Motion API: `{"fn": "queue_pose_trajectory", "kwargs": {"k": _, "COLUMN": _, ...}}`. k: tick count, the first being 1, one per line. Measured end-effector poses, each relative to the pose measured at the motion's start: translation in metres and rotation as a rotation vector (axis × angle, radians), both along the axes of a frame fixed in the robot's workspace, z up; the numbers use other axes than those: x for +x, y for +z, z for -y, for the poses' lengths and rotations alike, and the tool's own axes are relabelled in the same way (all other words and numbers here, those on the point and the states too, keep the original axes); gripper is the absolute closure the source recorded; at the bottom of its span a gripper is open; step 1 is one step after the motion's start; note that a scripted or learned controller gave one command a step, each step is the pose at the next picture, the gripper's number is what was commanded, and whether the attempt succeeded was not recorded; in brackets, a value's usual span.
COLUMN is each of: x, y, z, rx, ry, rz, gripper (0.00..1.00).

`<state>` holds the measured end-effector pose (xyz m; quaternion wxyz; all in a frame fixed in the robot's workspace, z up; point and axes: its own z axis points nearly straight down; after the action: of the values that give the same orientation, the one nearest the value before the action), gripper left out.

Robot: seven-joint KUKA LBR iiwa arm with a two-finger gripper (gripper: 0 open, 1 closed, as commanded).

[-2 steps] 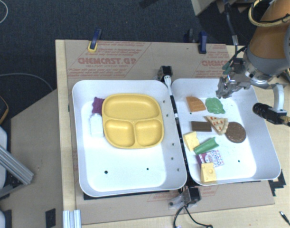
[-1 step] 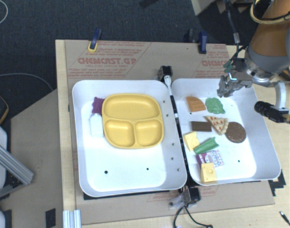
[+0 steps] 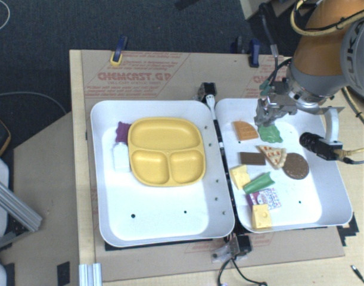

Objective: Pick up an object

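Note:
The right bin holds several small toy foods. An orange wedge lies at its upper left, and a green leafy piece lies to the right of it. My gripper hangs at the back of this bin, its tip just above the green piece and between it and the orange wedge. Below them lie a brown bar, a pizza slice, a brown cookie, a yellow block, a green pickle, a purple-printed packet and a yellow cube.
The left bin holds a yellow divided tray, a purple piece and a white bottle by the tray's left side. A black fitting on the arm hangs over the right bin's right part. Clamps stand along the bench's back edge.

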<state>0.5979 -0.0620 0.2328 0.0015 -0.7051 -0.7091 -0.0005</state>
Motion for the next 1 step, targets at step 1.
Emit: {"fn": "queue_pose_trajectory", "kwargs": {"k": 1, "x": -0.0200, "y": -0.0179, "z": -0.0325, "rx": -0.001, "ry": -0.002, "rz": -0.003, "gripper": 1.00}}
